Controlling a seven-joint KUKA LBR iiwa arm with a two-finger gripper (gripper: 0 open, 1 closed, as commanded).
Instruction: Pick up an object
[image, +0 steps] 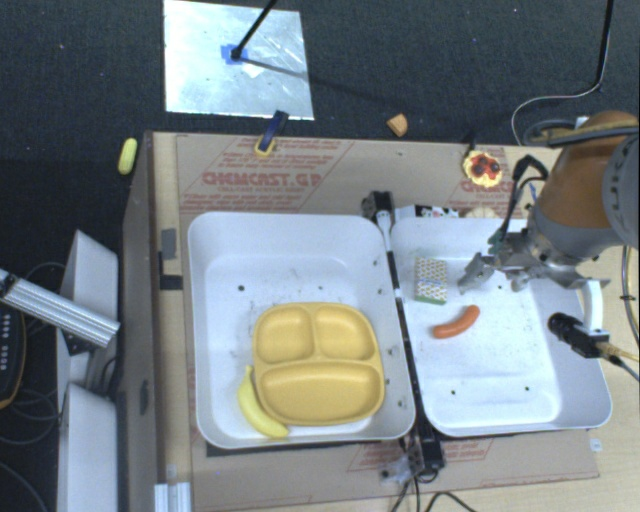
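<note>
Dark carpet surrounds the counter (300, 175), whose brown board top bears red lettering and carries two shallow white bins side by side. Far left, off the counter, a grey metal rail (60, 305) slants across some pale boxes, and a small yellow object (127, 155) lies on the carpet by the counter's corner. Behind the counter a silvery sheet (235, 60) lies on the floor, with a blue-and-yellow clip (270, 133) at the counter's back edge just below it.

Inside the left bin (290, 245) sits a yellow divided plate (318, 362), three compartments facing up, toward the near side. A yellow banana (257, 408) curves along the plate's lower left rim, touching it.

Across the black divider, the right bin (500, 385) holds a small patterned block (431, 279) near its left wall and an orange sausage (456, 322) just below and to the right of that block, lying flat and tilted, apart from it. A small tan object (398, 125) lies on the carpet behind, and a round red-and-yellow toy (483, 167) rests on the counter beyond the right bin.

At right, the grey arm reaches in over the right bin, its gripper (493, 268) hovering above the bin's upper area, up and to the right of the sausage. Its fingers (473, 276) are spread apart with nothing between them.
</note>
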